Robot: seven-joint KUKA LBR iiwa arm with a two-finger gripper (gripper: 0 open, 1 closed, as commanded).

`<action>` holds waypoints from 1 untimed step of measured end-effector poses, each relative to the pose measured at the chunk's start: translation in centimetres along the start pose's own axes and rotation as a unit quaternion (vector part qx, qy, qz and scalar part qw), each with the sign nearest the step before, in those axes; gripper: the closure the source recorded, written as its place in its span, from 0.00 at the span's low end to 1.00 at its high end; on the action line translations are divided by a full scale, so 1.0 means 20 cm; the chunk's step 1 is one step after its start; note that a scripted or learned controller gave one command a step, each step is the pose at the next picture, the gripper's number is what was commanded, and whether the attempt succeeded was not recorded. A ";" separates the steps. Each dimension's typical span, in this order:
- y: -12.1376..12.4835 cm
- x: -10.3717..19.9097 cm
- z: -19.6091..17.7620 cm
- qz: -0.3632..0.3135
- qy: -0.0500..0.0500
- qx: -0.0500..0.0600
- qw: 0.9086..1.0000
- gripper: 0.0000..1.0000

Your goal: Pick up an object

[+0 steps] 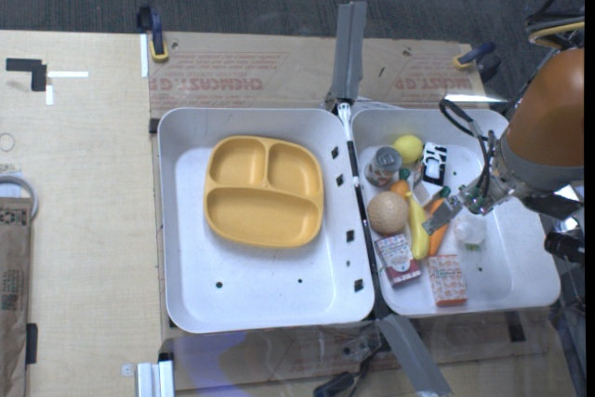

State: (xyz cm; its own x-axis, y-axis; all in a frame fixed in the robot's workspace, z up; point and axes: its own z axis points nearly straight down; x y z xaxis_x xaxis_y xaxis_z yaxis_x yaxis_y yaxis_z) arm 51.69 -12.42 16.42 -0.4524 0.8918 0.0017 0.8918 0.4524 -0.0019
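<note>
Claw [462,200] sits low in the right bin [521,293], fingers hidden in clutter, can't tell if spread or pinched, nothing clearly between them. Just left of the claw tip: an orange carrot-like piece [437,211], slim, tilted, touching or overlapping a yellow banana [418,232], smooth and curved. Left of those, a round tan ball-like fruit [388,212], matte, touching the banana. Above it a grey-lidded small jar or can [384,166], then a yellow lemon [408,147], glossy and rounded, and a black-and-white carton [433,163] just beside the lemon. Below the round fruit: a red-and-white small box [398,258], flat, tilted; near it to the right an orange-red carton [448,279], rectangular, lying flat. A pale translucent bit [470,231] lies just under the claw, identity unclear.

Objects crowd the left half of the right bin, against the divider wall; the right side of the bin floor near the arm [548,121] is open white plastic.

Left bin [186,228], shallow white plastic, holds a yellow three-compartment plate [265,191], smooth with rounded corners, bare floor all around it. Both bins rest on a cardboard-covered counter [74,200].
</note>
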 end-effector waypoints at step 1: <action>0.12 -0.14 0.36 0.116 0.000 0.000 0.993 0.00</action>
State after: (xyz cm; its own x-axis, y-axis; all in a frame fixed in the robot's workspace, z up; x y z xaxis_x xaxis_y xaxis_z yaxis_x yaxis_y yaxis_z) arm 55.05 -13.80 9.13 -0.2339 0.9723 0.0008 0.9723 0.2339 -0.0013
